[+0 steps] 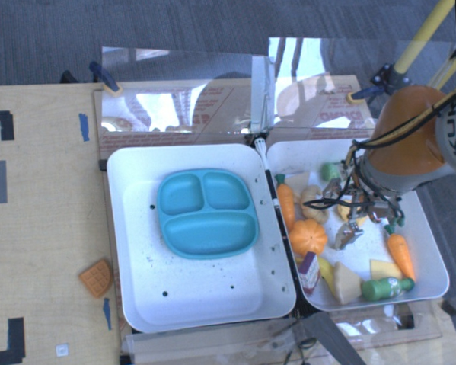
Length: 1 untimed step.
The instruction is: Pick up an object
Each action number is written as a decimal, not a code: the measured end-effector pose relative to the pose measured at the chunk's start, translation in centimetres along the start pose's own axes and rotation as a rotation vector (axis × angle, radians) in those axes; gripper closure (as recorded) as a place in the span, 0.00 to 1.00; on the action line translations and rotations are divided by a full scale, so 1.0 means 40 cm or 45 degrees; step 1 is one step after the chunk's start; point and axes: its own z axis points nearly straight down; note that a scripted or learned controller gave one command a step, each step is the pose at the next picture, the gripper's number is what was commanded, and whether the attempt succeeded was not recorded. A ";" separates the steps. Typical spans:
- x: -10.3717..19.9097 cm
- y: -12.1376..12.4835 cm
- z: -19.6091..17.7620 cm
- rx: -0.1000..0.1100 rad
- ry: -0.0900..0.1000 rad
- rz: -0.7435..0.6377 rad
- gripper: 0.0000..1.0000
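Grey two-finger gripper (351, 229) down in right white bin (431, 282); grasp state can't tell. Orange plastic carrot (400, 255) at its 4 o'clock, long axis 11-to-5, tip toward 5. Round orange fruit (308, 236) at 9 o'clock. Blue divided plate (207, 212) sits in left white bin (142, 282).

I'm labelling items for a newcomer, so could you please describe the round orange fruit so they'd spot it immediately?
Look in the right-hand white bin, along its left wall. The orange fruit sits below a long carrot. It is the one round, ball-shaped orange item; the carrots are slender and tapered.
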 end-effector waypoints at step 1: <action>-0.149 0.042 -0.002 0.013 0.017 0.060 0.00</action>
